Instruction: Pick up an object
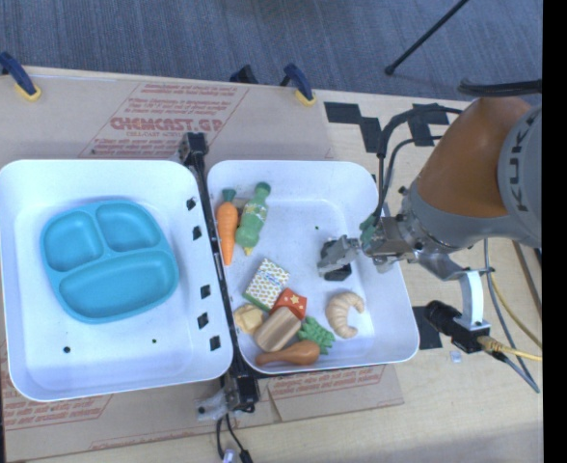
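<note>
Bench: wooden top [428,422] under a brown cardboard sheet [182,114], grey carpet behind; blue clamps [20,77] hold the cardboard's far edge.
Arm: I see my grey arm [476,177] with its orange band coming in from the right, over the right bin's right wall.
Left bin: white [13,287], holding a blue divided plate [109,258] with three sections.
Right bin: white [356,186], holding the toy food, mostly along its left and near sides.
Gripper: [337,257] low over the right bin's right half, above the croissant; I cannot tell whether it is apart or together, and I see nothing held in it.
Croissant: [345,313] pale, near the bin's front right.
Carrot: [227,230] orange, along the left wall.
Bottle: [253,216] green, just beside the carrot.
Hot dog: [278,330] touching a brown sausage [288,355] at the front wall.
Checked block: [266,283] tilted, mid-bin.
Red block: [291,303] with a star, just beside the checked block.
Green leaf: [316,334] between the hot dog and the croissant.
</note>
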